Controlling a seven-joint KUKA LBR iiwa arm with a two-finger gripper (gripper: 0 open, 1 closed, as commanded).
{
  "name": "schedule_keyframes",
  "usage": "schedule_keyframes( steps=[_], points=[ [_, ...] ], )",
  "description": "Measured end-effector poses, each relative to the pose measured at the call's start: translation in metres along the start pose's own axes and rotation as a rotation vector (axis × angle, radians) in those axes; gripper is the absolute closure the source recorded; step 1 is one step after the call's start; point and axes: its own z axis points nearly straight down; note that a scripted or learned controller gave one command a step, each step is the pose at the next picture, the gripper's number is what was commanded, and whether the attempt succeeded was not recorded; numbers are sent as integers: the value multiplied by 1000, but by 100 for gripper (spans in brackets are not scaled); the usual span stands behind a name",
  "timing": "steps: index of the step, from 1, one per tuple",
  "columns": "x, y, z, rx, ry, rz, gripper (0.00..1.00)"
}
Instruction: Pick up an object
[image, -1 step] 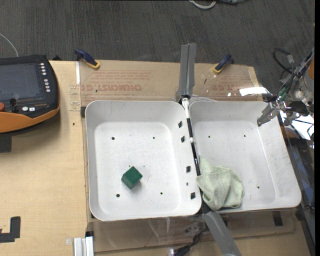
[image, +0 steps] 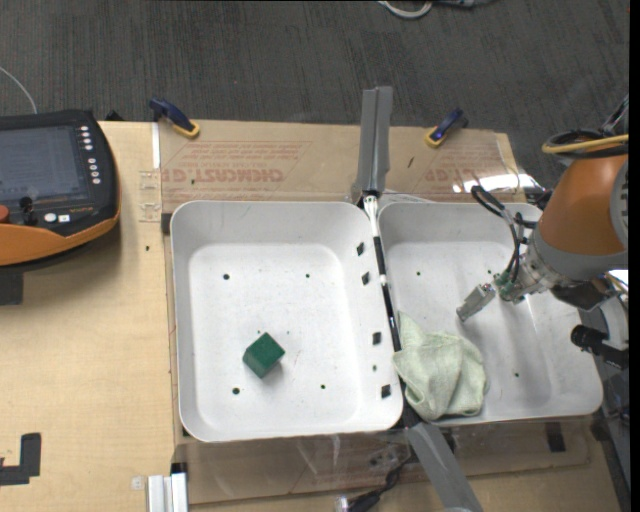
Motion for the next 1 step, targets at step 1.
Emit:
schedule_keyframes(
  steps=[1],
  points=[
    [112,50,-100,-1,-1,-198,0]
  ],
)
